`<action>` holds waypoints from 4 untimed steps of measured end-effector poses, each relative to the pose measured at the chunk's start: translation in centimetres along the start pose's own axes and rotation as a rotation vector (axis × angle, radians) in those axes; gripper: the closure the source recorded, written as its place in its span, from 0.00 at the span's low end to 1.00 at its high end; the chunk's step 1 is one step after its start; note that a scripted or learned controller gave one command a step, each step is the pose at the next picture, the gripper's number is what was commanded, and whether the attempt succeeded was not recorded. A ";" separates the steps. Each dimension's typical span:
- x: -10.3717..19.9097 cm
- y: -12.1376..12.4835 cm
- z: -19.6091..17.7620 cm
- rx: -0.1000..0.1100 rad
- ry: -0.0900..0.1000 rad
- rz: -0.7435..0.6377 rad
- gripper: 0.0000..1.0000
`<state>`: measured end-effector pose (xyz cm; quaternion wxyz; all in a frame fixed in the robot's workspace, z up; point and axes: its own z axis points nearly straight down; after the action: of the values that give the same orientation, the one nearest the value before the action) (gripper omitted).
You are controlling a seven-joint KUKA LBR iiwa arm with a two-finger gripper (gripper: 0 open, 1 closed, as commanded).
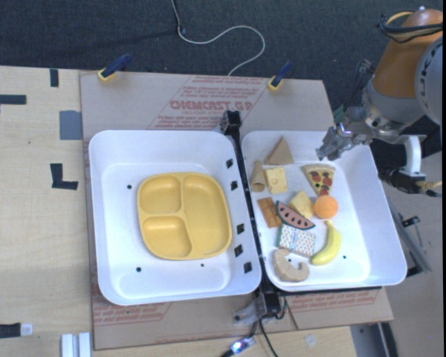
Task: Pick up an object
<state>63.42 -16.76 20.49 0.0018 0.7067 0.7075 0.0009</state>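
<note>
gripper (330, 150) above right bin's (372, 199) far edge, pizza slice (320, 178) just below

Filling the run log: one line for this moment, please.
end effector: over right bin far edge, holds nothing | pizza slice: nearest | yellow tray: left bin

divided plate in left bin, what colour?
Yellow: the divided plate shows plainly in the camera view, lying in the left bin.
</note>
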 end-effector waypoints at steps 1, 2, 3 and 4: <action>0.0 0.1 -2.1 0.002 0.001 0.000 1.00; 5.2 -1.0 -3.1 0.005 0.003 -0.005 1.00; 9.7 -2.5 -2.1 0.007 0.003 -0.004 1.00; 14.9 -2.9 -1.2 0.007 0.003 -0.005 1.00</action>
<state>60.50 -1.88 21.69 -0.0016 0.7048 0.7094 -0.0005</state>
